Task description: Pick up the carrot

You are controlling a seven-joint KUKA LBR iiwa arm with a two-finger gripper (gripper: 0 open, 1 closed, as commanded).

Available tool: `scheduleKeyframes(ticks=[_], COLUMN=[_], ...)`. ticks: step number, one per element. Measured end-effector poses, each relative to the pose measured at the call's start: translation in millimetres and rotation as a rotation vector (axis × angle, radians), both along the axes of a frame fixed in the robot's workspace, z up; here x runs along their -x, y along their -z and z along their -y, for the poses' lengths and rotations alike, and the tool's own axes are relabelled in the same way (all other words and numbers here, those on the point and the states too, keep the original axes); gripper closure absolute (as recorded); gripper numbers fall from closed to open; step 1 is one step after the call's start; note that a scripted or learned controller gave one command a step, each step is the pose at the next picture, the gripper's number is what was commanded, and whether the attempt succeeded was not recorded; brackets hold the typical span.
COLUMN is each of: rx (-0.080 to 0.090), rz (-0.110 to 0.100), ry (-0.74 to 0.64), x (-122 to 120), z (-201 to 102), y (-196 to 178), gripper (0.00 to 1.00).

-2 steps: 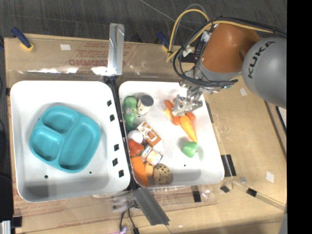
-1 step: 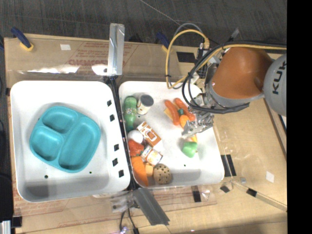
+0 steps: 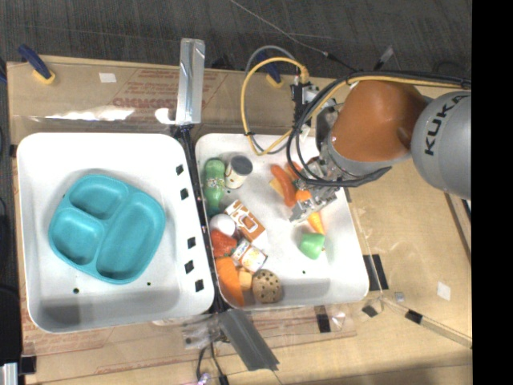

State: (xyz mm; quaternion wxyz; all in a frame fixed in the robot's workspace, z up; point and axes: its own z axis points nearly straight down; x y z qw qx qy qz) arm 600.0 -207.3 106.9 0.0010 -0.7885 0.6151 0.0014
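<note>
The carrot (image 3: 281,181) is an orange, elongated piece lying in the right bin (image 3: 346,273), in its upper middle. My gripper (image 3: 308,205) hangs low over the bin just right of and below the carrot, under the arm's orange band (image 3: 373,123). Orange shows right at the gripper's tip, and a second small orange piece (image 3: 317,222) lies just below it. Whether any of this sits between the tips I cannot make out. The wrist hides part of the bin's upper right.
A green fruit (image 3: 311,245) lies below the gripper. Along the right bin's left side sit a green vegetable (image 3: 214,184), a small can (image 3: 240,167), an orange-white box (image 3: 245,221), an orange (image 3: 228,277) and a cookie (image 3: 266,287). The left bin (image 3: 40,167) holds a teal divided plate (image 3: 108,227).
</note>
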Motion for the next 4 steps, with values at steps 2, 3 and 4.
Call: scheduleKeyframes(ticks=[2,3,4], rx=[0.002,0.002,0.005], rz=[0.005,0.008,0.012], ry=[-0.283,-0.790,-1.130], x=[-57.6,-58.3,-58.6], z=[-13.1,-18.0,0.4], y=[-123.9,-147.0,-217.6], gripper=[1.00,1.00,1.00])
